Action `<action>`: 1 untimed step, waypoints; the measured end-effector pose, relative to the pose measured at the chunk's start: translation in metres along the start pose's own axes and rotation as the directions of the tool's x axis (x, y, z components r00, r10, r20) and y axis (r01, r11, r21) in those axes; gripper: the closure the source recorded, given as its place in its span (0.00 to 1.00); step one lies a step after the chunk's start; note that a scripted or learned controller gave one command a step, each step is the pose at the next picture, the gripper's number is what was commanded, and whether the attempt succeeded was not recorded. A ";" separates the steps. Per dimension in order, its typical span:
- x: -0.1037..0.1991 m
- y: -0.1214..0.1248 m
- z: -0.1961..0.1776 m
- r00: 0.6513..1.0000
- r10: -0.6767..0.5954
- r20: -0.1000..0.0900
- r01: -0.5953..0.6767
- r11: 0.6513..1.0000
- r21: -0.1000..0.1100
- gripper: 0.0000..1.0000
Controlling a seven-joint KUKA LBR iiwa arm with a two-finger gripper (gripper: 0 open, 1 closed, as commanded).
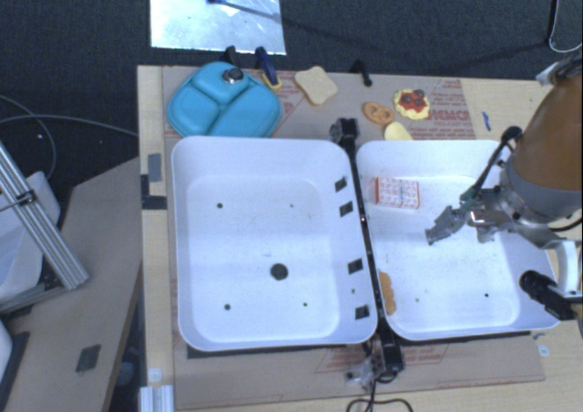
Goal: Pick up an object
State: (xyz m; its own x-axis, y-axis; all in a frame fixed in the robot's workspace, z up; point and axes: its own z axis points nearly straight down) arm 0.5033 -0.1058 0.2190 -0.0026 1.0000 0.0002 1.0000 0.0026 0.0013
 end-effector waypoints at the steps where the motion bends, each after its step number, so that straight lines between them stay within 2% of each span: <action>1: 0.092 0.012 0.037 1.000 -0.010 -0.004 0.010 1.000 0.003 0.00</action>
State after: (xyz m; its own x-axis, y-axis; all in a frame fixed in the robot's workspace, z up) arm 0.5154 -0.0139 0.1823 -0.0128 0.9999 0.0044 0.9999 0.0128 -0.0019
